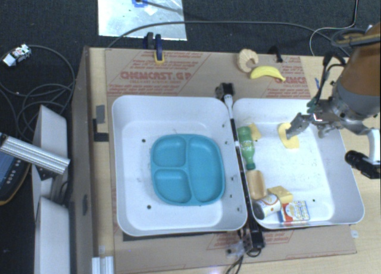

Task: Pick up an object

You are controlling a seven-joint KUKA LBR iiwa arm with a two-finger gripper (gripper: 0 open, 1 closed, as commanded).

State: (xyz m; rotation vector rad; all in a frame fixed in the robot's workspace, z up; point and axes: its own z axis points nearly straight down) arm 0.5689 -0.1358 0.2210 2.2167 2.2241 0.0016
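- The bench [178, 70] carries two white bins [137, 124] side by side.
- A banana [266, 73] lies near its far edge.

- Light is even and fairly bright, falling from above; both white bins [178, 109] read almost blown out, with little texture on their floors.
- The silvery sheet [141, 3] on the dark floor beyond the bench's far edge throws back a patchy glare.
- Shadows are soft and short: a faint one lies under the blue divided plate [187, 168], and a thin dark line runs along the seam between the bins.
- The dark carpet around the bench stays dim and grainy.
- Overall sharpness is modest; small print on the cardboard [155, 76] is legible but soft, and the arm [357, 82] at the right edge looks slightly smeared.
- Colours lean cool.
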